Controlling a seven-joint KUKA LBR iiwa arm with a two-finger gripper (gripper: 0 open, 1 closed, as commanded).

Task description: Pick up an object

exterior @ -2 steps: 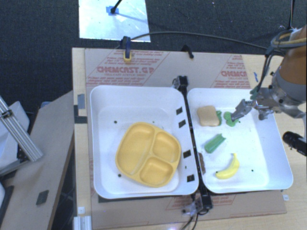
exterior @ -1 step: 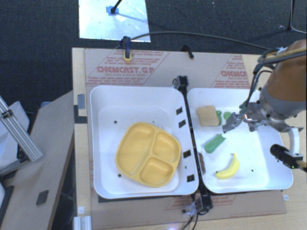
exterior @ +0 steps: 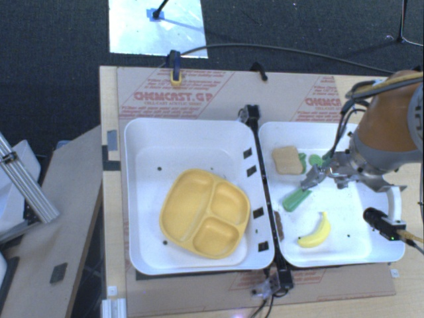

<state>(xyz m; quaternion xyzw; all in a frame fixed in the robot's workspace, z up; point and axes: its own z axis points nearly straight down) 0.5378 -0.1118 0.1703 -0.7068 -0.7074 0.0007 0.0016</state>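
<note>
In the right bin (exterior: 344, 254) lie a yellow banana (exterior: 316, 232) near the front, a long green piece (exterior: 296, 199) in the middle and a tan square slice (exterior: 287, 159) at the back left. A smaller green piece (exterior: 316, 159) sits beside the slice. My gripper (exterior: 317, 176) hangs low just above the upper end of the long green piece, reaching in from the right. I cannot see anything held in it.
The left bin (exterior: 142, 177) holds a yellow divided plate (exterior: 205, 212). A black-clipped divider (exterior: 260, 184) runs between the bins. The arm's grey and orange body (exterior: 387, 128) covers the right bin's back right, and a black cable fitting (exterior: 381, 222) hangs over its right side.
</note>
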